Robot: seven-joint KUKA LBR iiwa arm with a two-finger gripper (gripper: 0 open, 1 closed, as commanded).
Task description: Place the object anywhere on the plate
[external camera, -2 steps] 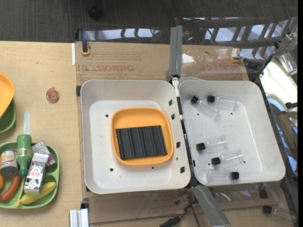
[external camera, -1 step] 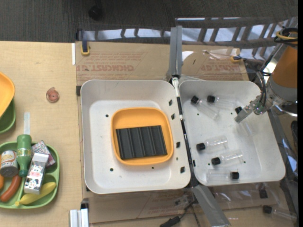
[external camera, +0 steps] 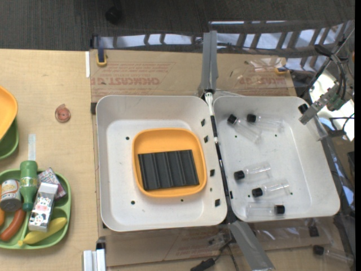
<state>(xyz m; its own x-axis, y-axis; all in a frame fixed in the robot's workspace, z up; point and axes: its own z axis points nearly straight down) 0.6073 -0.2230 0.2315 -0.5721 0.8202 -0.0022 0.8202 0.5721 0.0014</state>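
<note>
Clear vials (external camera: 260,169) barely show against the right bin (external camera: 316,208); end effector (external camera: 309,112) state unreadable at the edge

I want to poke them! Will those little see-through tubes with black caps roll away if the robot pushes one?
Probably yes. The clear plastic tubes with black caps look round and lie on their sides on the smooth right white bin, so a nudge could roll them. They look small and thin, so likely light. Being smooth, one might slip when pinched.

plate (external camera: 169,143): smooth orange plastic, a little shiny
dark slab (external camera: 169,170) on it: matt, ridged
bins (external camera: 113,168): smooth white plastic
vials (external camera: 265,189) in the right bin: clear, see-through, black caps
bench (external camera: 51,83): pale matt wood
</note>
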